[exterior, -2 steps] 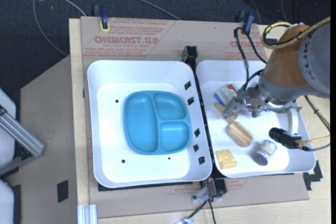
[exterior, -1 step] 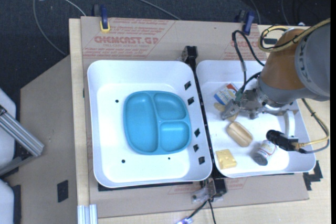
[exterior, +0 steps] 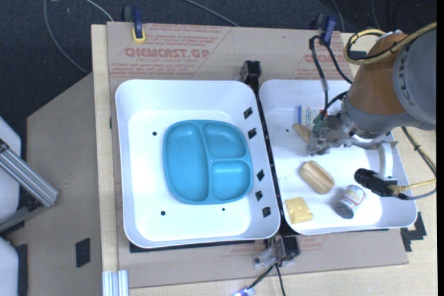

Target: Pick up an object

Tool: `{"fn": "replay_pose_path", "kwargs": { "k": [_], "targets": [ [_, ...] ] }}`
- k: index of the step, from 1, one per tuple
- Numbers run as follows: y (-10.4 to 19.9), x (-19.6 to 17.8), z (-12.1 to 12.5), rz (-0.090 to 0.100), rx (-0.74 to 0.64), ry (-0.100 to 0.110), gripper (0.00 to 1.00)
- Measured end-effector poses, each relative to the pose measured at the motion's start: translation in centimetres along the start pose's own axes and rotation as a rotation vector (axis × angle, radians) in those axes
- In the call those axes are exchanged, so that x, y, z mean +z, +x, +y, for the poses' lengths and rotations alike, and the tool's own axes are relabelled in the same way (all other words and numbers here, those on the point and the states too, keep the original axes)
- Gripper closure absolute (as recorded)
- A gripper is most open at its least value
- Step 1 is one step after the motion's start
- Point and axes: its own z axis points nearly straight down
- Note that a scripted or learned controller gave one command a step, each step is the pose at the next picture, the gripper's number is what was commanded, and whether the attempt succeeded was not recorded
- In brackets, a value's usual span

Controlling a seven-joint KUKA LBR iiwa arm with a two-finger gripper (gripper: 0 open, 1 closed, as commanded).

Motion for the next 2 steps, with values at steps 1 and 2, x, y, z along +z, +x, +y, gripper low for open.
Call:
{"fn": "replay_pose_path", "kwargs": {
  "k": [1,2],
  "targets": [
    [-0.4,-4.7,-0.6,-0.003,0.0,-0.006,1.0],
    [0.6,-9.9,-0.9,-0.003,-0.002,-0.007,1.0]
  ]
}}
